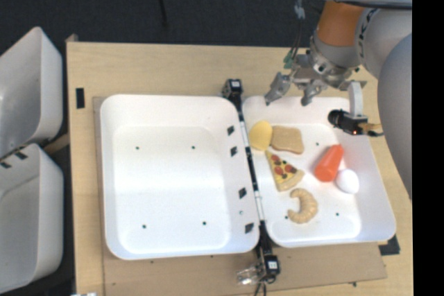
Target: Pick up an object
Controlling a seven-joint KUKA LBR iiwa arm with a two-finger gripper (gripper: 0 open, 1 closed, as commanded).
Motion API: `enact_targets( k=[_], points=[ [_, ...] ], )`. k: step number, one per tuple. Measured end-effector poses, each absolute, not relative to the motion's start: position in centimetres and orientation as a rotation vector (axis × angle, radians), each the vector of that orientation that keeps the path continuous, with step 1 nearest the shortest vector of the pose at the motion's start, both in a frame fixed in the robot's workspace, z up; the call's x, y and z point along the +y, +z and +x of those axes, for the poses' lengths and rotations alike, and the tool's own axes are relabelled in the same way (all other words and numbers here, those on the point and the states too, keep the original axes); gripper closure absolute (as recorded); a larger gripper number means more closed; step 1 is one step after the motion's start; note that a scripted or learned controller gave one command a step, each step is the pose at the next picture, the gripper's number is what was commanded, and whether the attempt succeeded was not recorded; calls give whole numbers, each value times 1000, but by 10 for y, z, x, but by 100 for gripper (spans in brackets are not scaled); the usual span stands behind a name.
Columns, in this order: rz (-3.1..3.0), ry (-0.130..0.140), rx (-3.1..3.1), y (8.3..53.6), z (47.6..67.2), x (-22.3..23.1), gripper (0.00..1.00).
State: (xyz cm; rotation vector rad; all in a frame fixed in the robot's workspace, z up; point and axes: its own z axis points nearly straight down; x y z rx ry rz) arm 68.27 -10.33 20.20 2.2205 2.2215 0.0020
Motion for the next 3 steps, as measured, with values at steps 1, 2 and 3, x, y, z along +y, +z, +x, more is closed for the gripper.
enact_targets(
  k=[1,2,3],
  points=[
    [2229,-9,2220,160,622,-131,0],
    [2229,-7,2221,162,520,-128,0],
    [2223,-5,2227,97,515,-101,0]
  ],
)
